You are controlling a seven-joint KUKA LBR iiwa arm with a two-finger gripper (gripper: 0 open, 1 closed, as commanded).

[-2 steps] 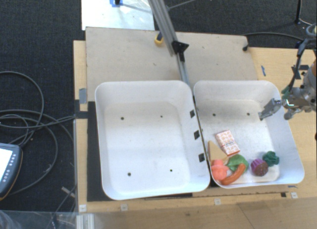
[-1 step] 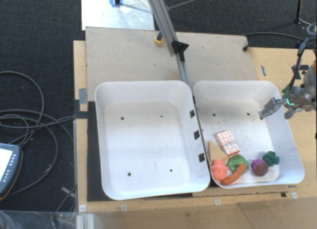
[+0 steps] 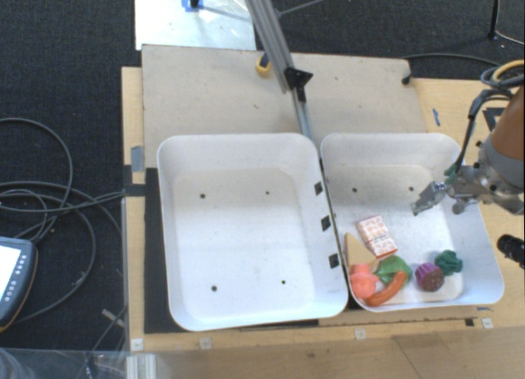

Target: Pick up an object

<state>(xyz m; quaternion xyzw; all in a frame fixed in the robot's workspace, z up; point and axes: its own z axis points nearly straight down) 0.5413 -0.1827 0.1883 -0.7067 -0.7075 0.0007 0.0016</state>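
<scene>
Dark carpet surrounds my wooden bench (image 3: 385, 90), w/ a beige board laid across its upper part and loose black cables (image 3: 49, 197) trailing over the floor at left, near a screen device (image 3: 15, 275) at the lower left edge. Two shallow white bins sit side by side mid-frame: left bin (image 3: 176, 160) w/ only small dark dots on its floor, right bin (image 3: 344, 152) holding all the objects. A grey pole (image 3: 267, 20) runs diagonally from the top centre down to where the bins meet. My arm (image 3: 507, 152) comes in at the right edge, and my gripper (image 3: 436, 195) hangs over the right bin's right-hand part, about mid-height, pointing left. One pale finger is seen angling down-left, but I can't tell from this angle how wide the tool stands; nothing is visibly between its tips. Objects cluster along the right bin's lower portion, below and left of my gripper and apart from it: a red-and-white carton pair (image 3: 376, 235) nearest centre, a tan wedge (image 3: 355, 250) just left of it, an orange-red round piece (image 3: 362, 280) at lower left, a green leafy piece (image 3: 394, 267) touching an orange carrot shape (image 3: 387, 289), a purple item (image 3: 429, 276), and a dark green item (image 3: 449, 262) at the far right of the group.
</scene>
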